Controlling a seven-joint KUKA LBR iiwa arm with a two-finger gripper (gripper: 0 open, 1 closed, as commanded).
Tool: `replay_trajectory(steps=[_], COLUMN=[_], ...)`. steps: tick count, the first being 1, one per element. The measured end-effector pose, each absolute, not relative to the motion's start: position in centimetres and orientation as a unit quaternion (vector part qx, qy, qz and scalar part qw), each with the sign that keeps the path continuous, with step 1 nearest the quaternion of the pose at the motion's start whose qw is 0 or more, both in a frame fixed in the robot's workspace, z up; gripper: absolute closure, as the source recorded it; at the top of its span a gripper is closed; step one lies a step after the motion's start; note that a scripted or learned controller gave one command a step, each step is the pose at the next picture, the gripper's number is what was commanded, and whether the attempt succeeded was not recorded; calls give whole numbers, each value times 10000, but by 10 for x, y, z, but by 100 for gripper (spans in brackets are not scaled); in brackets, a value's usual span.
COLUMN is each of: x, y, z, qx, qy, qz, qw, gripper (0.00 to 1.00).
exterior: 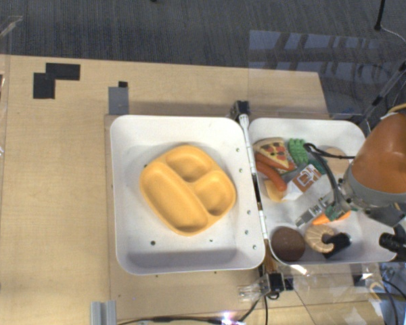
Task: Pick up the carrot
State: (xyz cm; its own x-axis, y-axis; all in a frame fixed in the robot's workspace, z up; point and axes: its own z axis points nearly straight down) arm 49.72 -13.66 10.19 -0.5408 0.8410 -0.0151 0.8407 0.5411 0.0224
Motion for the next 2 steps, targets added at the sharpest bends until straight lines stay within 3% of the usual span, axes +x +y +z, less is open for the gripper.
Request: replay_trajectory(steps=[1, 2], x=[492, 496], y=[-124, -122], z=[90, 102], qx=[5428, 5409], qy=[8398, 8410], qz=[25, 62], qw=[72, 115], gripper=[0, 100])
